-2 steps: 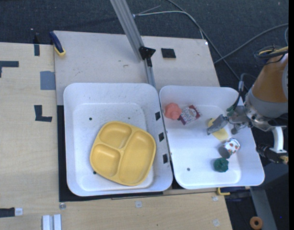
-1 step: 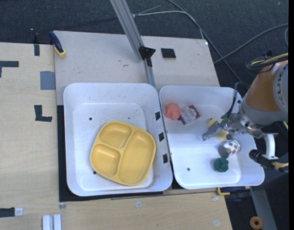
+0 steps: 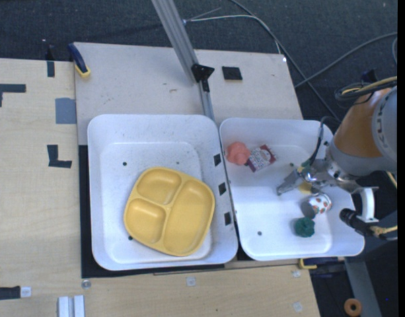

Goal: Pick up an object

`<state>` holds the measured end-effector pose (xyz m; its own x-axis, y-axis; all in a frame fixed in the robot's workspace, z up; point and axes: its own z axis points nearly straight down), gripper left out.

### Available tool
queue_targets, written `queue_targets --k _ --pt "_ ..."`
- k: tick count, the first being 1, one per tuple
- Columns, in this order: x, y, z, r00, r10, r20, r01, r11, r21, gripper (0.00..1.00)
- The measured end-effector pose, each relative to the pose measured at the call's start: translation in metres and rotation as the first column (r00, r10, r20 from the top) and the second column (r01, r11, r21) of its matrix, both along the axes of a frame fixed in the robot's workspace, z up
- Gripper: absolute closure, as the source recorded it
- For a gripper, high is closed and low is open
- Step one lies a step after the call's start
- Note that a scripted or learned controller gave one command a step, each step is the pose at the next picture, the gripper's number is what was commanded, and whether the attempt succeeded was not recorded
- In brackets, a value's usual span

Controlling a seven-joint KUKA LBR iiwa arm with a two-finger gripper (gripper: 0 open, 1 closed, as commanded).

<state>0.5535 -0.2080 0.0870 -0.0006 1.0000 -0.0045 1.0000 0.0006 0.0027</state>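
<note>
The right bin (image 3: pixel 275 243) holds several small objects. A pink-red lump (image 3: pixel 238 152) lies at its far left corner, with a red and white packet (image 3: pixel 261 157) touching it on the right. Near the bin's right side sit a small white and red ball (image 3: pixel 319 205) and, just in front of it, a green lump (image 3: pixel 304 227). My gripper (image 3: pixel 286 185) hangs low over the middle of this bin, pointing left. It is to the right of and below the packet, and left of the ball. Nothing shows in its grasp.
The left bin (image 3: pixel 103 177) holds a yellow divided plate (image 3: pixel 170 210). A slanted metal post (image 3: pixel 179 32) rises behind the bins. The arm's orange band (image 3: pixel 361 127) and wrist sit over the right bin's right rim. Cables lie on the dark floor behind.
</note>
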Motion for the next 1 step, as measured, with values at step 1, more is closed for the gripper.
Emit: queue_targets --k 1 --pt "0.0020 0.0002 0.0123 1.000 0.001 0.006 -0.001 1.000 -0.002 1.00"
